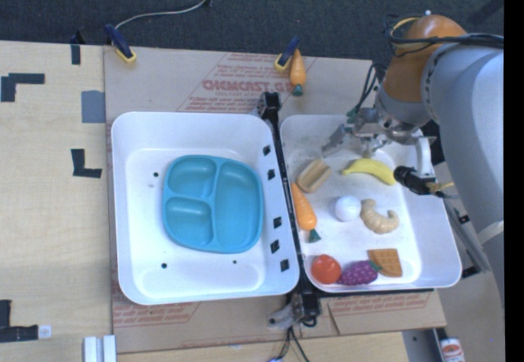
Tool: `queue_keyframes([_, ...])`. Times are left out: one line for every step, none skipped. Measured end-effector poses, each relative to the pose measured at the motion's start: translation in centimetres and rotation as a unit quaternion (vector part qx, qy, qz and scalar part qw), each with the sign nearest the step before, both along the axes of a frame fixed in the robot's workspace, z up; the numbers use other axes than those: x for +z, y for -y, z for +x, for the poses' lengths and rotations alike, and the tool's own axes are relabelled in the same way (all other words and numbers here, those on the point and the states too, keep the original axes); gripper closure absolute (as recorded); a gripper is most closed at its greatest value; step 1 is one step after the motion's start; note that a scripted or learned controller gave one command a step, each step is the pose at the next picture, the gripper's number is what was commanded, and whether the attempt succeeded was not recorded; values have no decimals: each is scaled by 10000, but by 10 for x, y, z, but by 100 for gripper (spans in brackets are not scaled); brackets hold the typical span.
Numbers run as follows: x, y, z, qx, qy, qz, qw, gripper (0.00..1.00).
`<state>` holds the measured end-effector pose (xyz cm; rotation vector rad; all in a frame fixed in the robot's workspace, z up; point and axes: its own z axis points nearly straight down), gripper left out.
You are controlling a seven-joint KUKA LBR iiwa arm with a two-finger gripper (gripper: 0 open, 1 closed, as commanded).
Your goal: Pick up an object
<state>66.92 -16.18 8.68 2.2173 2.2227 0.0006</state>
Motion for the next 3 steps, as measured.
queue_keyframes([61,48,-11,-10,-2,-6,10000,0])
queue_keyframes([0,15,-37,-9,-1,-3,10000,0])
queue_keyframes([93,41,-110,-16,-10,0,10000,0])
